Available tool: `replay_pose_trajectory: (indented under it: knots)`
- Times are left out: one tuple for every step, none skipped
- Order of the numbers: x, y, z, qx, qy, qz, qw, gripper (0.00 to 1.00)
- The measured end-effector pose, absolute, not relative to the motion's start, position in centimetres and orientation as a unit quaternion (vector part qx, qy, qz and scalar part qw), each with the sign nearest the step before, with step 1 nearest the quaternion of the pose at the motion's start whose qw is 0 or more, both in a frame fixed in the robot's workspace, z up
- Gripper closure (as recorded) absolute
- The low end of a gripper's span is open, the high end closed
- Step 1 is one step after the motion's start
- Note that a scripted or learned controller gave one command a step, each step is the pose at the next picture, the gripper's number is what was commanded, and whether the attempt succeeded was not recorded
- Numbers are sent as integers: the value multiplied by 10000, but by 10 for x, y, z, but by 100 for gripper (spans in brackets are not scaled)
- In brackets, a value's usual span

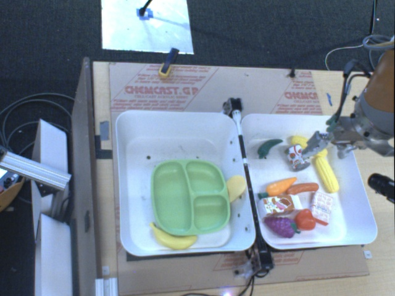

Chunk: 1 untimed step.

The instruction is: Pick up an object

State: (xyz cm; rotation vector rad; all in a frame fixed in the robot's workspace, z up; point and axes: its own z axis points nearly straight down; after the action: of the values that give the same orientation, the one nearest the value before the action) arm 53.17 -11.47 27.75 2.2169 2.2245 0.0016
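My gripper point(313, 145) hangs over the upper part of the right bin point(365, 222), reaching in from the right. Just below and left of it lies a small red and white can point(297, 158), very close to the gripper's tip. A yellow corn cob point(326, 172) lies right beside it, with a small yellow piece point(298, 140) just above the can. Also in this bin are a dark green pepper point(269, 146), an orange carrot point(282, 185), a sausage point(302, 188), a small carton point(276, 205), purple grapes point(281, 226), a red tomato point(305, 219) and a white packet point(323, 206).
The left bin point(133, 165) holds a green divided plate point(191, 196), a banana point(173, 238) at its front and a yellow fruit piece point(235, 187) by the divider. Cardboard lies under both bins. A metal frame point(37, 171) and cables stand at the left.
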Motion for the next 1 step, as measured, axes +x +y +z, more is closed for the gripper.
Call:
replay_pose_trajectory:
  knots:
    - [602,-120,161,7047,7095,5,9,0]
